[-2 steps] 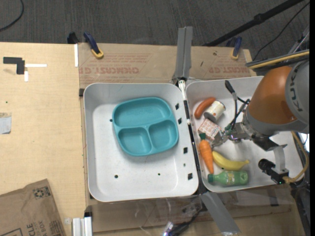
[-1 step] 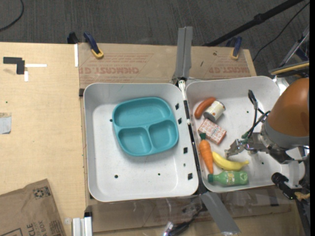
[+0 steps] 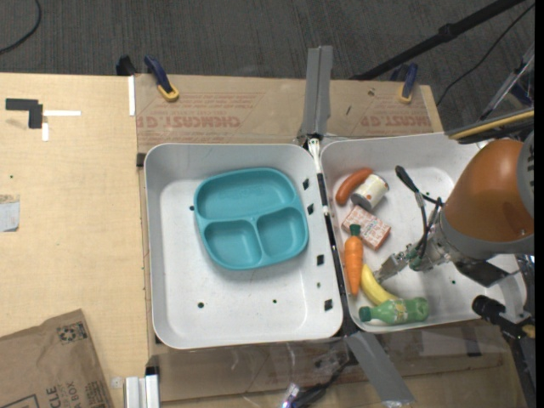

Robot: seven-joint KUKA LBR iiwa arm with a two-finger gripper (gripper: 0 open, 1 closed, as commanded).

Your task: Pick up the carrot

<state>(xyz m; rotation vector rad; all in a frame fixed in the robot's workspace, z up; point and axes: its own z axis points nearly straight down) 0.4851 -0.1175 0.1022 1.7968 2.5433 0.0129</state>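
**Orange carrot upright in the frame, my gripper just to its right**

Orange and tapered, the carrot (image 3: 353, 264) lies in the right bin (image 3: 442, 164), close to that bin's left wall, in the lower middle of the frame. Its long axis runs nearly straight up and down the picture: the green stalk end points toward the top of the frame and the narrow tip points toward the bottom. The stalk end touches the small pink-and-white box (image 3: 366, 226) above it, and the tip meets the banana (image 3: 373, 286), which slants away to the lower right. Below the banana a green bottle (image 3: 395, 311) lies on its side along the bin's lower edge.

My gripper (image 3: 398, 264) sits low in the right bin, just to the right of the carrot and over the upper end of the banana. Nothing is between my fingers that I can see, and whether they are apart or together I cannot tell; the metal parts blur together there. My orange band (image 3: 489, 198) bulks large at the right of the frame above the wrist.

Further up the right bin are a red sausage (image 3: 354, 185), a small white can (image 3: 371, 191) and a black utensil (image 3: 410, 185). In the left bin (image 3: 170, 253) a teal divided plate (image 3: 251, 218) rests near the centre, well apart from the carrot.
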